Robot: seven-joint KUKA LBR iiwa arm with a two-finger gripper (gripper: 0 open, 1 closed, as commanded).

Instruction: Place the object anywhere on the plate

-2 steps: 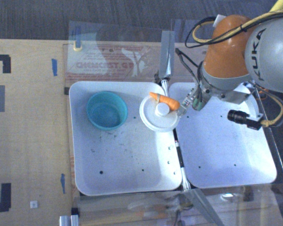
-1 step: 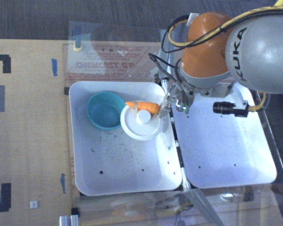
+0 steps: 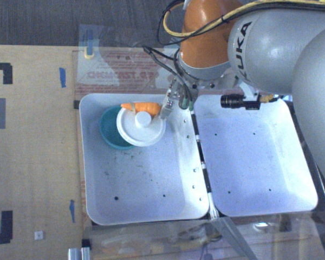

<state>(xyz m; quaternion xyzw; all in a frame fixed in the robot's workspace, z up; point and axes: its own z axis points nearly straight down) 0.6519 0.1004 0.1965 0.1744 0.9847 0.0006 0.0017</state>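
An orange carrot-shaped object (image 3: pixel 143 108) lies at the far edge of a white round piece with a knob (image 3: pixel 141 127). That white piece rests on a teal plate (image 3: pixel 108 130) in the far part of the left bin (image 3: pixel 146 188). My gripper (image 3: pixel 176 104) hangs just right of the carrot's right end, above the bin's far right corner. Its two fingers stand apart, open, with nothing between them; the left fingertip (image 3: pixel 167 106) is close to or touching the carrot's tip. The arm's orange band and grey body hide the bench behind the gripper.
The right bin (image 3: pixel 254 161) sits beside the left one, split by a ridge (image 3: pixel 200 156). A clear sheet with red print (image 3: pixel 119 69) lies behind the left bin. The tan bench top (image 3: pixel 32 145) stretches to the left.
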